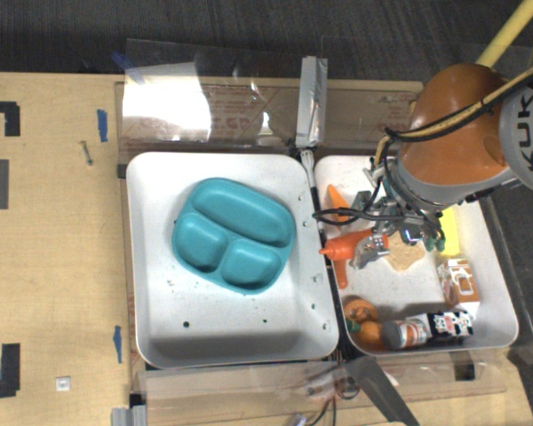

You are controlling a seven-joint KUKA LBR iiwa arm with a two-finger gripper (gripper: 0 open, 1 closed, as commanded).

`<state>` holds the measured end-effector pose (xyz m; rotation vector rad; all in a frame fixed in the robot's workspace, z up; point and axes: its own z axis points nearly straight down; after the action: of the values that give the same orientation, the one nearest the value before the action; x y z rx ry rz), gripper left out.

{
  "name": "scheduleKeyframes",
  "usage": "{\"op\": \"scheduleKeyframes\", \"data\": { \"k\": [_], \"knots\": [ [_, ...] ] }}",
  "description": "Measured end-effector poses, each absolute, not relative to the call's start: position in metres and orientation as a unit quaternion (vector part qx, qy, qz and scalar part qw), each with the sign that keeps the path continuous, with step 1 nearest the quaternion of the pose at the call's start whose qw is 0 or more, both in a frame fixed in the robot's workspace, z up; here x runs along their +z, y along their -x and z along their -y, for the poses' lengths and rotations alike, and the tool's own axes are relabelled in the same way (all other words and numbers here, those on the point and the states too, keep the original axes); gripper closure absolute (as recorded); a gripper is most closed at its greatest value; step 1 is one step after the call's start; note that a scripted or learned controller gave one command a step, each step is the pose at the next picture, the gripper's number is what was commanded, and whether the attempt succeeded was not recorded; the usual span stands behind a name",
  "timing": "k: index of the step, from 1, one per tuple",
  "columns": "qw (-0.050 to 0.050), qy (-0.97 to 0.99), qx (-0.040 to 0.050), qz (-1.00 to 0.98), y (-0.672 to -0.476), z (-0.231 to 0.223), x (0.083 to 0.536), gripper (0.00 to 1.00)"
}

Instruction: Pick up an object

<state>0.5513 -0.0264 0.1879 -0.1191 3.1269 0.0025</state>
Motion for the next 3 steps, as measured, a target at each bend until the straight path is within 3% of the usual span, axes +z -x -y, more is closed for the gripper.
{"op": "scheduleKeyframes", "data": {
  "k": [1, 2, 3],
  "knots": [
    [0.004, -0.032, 0.0013, -0.999, -0.583, -0.034, 0.215, 1.00],
    [0.002, -0.033, 0.0010, -0.999, -0.507, -0.061, 0.216, 1.00],
    [0.005, -0.032, 0.0013, -0.999, -0.509, -0.061, 0.227, 1.00]
  ]
}}
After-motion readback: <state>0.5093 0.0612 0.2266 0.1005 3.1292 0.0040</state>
